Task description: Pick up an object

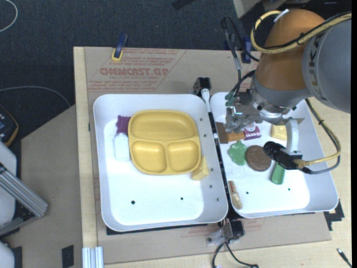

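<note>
1. The arm (290, 54) is running off the picture's right edge and covering the back wall of the right bin (312, 202).
2. The gripper (241, 118) is sitting under the wrist, its fingers too cluttered to read.
3. The yellow divided tray (164, 140) is hiding most of a purple item (122, 124) and part of a white bottle (121, 148) just left of it.
4. A yellow piece (199, 172) is peeking out from the tray's right corner.

Single fixed camera above the bench (139, 66), angled down over both white bins (111, 205), moderately near.
</note>
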`<act>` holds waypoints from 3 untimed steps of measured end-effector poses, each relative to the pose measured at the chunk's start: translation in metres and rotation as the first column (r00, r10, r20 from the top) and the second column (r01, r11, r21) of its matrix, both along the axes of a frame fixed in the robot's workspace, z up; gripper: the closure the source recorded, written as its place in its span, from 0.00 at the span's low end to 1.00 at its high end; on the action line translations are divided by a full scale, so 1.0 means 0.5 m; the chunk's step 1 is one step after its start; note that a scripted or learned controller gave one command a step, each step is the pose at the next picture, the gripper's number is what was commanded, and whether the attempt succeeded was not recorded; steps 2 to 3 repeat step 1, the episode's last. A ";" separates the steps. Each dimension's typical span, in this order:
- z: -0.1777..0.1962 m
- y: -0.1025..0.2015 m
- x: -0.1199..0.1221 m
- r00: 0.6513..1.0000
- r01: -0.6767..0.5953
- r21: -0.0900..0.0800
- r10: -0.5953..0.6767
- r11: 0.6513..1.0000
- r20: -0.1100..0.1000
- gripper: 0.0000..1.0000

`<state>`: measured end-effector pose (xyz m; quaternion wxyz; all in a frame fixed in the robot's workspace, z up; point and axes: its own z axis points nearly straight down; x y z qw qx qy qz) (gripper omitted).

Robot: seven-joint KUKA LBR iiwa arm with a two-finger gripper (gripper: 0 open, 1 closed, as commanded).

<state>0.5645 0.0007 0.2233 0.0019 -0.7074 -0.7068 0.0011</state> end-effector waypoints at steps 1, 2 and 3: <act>0.018 0.015 0.030 1.000 -0.003 -0.001 0.003 1.000 0.008 1.00; 0.018 0.015 0.030 1.000 -0.003 -0.001 0.003 1.000 0.008 1.00; 0.018 0.015 0.030 1.000 -0.003 -0.001 0.003 1.000 0.008 1.00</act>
